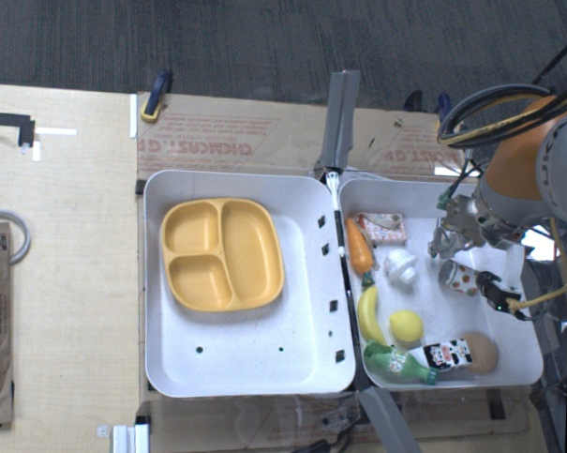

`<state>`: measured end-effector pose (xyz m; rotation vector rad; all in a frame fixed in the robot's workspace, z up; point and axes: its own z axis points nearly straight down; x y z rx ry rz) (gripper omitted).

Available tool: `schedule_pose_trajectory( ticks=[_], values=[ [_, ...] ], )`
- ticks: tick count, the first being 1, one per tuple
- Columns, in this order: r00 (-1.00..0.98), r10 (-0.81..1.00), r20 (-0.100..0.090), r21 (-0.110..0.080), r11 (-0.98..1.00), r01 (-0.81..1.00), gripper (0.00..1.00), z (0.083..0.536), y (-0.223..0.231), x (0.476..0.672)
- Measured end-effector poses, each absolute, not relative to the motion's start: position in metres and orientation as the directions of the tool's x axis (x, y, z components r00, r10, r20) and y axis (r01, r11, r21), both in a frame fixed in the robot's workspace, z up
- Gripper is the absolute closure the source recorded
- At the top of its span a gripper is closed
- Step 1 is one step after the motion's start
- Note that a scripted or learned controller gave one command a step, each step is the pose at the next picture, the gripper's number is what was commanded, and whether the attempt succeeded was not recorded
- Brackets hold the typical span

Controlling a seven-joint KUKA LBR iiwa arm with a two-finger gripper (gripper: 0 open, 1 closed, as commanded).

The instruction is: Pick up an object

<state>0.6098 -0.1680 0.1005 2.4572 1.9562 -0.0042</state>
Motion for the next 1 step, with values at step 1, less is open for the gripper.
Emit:
schedule_pose_trajectory(
  ticks=[1],
  values=[
    [0.032, 1.000, 0.000, -0.002, -0.032, 0.999, 1.00, 0.0910, -0.1610, 0.5360]
  ],
)
